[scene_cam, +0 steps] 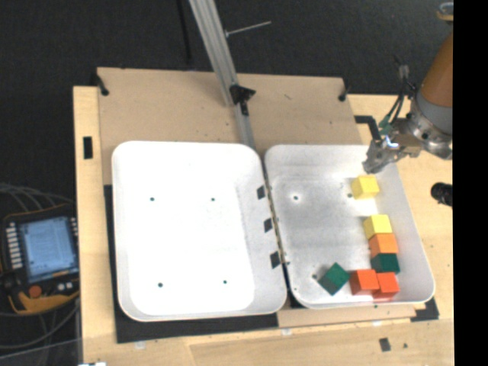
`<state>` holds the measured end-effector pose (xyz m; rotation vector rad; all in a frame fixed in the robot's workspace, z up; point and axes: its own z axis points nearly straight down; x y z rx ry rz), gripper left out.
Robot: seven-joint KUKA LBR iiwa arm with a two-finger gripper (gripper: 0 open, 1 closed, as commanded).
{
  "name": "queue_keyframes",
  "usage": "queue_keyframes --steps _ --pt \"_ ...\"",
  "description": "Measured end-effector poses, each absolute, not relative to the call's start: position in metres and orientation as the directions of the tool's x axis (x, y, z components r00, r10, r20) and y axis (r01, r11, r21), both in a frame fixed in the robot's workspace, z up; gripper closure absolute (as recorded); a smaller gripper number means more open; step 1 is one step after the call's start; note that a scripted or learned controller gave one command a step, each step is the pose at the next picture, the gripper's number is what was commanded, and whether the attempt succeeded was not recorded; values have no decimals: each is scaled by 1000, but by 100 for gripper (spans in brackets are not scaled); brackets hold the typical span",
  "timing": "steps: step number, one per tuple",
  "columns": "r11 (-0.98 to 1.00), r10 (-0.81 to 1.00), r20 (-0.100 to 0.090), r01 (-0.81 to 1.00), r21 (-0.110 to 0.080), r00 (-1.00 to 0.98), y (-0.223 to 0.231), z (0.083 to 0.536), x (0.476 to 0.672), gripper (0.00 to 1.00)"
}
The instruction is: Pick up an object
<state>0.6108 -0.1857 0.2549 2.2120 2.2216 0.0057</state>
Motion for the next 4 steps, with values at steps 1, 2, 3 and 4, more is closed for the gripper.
queue_keyframes --steps 1,2,3,4 --pt "7 1000 0 1000 4 -7 -127 256 623 100" --pt "8 1000 0 1000 4 -8 -76 262 629 100" --pt "6 1000 0 1000 -1 -6 -25 249 637 100" --pt "6 1000 0 1000 -2 -6 31 235 636 100"
